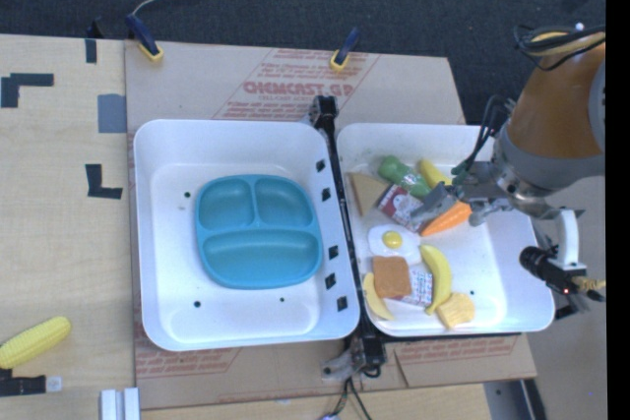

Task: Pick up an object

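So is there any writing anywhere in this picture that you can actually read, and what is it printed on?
"CHEMCAST GP", in red, upside down in this view, on the brown cardboard sheet under the two bins.
The smaller red print beneath it and along the sheet's front edge is too blurred to read.
A red and white packet in the right bin bears print, too small to read.

Glossy blue plastic plate [260, 231], smooth white plastic bins [157, 162], matt cardboard sheet [236, 84]
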`<state>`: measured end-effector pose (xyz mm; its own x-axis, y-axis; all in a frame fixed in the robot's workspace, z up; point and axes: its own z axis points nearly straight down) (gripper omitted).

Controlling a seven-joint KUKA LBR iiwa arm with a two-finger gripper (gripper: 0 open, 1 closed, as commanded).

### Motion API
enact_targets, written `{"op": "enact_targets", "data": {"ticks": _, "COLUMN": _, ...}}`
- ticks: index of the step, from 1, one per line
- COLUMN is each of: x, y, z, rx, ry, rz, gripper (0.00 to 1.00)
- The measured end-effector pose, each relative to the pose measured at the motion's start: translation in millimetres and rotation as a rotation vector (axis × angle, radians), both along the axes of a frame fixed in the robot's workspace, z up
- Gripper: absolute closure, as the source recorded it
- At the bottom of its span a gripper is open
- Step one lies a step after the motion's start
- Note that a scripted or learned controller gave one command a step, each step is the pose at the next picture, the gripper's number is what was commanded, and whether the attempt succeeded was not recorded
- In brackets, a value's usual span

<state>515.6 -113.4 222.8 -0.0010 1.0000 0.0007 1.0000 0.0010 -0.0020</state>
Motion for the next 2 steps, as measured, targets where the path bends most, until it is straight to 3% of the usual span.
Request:
{"op": "enact_targets", "data": {"ticks": 1, "x": 83, "y": 7, "z": -63, "rx": -0.001, "ry": 0.001, "rz": 0.000, "gripper": 0.00}}
{"op": "enact_targets", "data": {"ticks": 2, "x": 139, "y": -6, "z": -136, "rx": -0.001, "ry": -0.004, "rz": 0.001, "gripper": 0.00}}
